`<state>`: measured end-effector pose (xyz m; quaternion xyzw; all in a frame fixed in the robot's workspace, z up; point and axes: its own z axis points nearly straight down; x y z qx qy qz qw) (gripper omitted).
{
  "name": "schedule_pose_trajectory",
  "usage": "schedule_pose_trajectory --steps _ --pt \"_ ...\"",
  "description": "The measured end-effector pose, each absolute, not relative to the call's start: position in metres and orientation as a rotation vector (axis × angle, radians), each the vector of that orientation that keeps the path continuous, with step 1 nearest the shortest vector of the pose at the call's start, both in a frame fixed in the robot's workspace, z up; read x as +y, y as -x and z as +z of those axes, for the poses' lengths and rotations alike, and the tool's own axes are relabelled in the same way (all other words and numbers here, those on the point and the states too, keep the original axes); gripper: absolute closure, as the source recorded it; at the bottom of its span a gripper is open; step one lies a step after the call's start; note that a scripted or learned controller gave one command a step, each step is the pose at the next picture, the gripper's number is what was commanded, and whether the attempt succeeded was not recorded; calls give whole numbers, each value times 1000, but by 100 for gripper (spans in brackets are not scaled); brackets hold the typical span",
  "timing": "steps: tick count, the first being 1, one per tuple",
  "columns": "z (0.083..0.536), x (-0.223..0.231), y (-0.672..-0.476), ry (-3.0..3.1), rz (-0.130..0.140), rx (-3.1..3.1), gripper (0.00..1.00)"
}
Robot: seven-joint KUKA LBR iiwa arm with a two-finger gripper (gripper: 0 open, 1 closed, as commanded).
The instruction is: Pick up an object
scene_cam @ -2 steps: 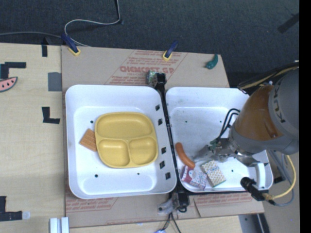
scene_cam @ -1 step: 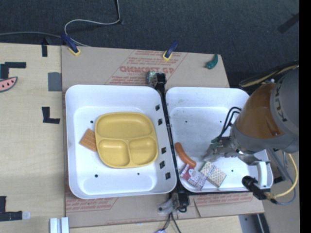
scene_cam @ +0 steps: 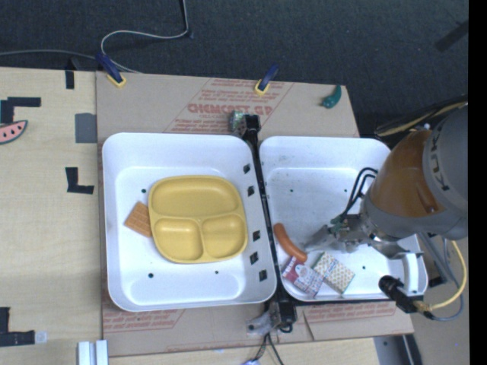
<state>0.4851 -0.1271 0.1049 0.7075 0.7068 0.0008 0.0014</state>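
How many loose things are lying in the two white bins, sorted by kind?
Yellow divided plate: 1
Tan cracker-like piece: 1
Orange hot dog: 1
Red-and-white packet: 1
Patterned packet: 1
Total: 5

cardboard sheet | red print, upside down | not legible

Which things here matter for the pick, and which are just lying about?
For the pick: gripper; hot dog, red-and-white packet, patterned packet, all in the right bin.
Lying about: yellow divided plate, brown piece, left bin.
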Motion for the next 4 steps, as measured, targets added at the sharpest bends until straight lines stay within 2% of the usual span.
schedule_pose_trajectory --steps 1,2,4 --pt "86 -104 -484 -2220 -1 2218 0" --pt "96 -105 -485 -2219 1 2215 100" --pt "114 -104 -485 -2221 1 2219 100"
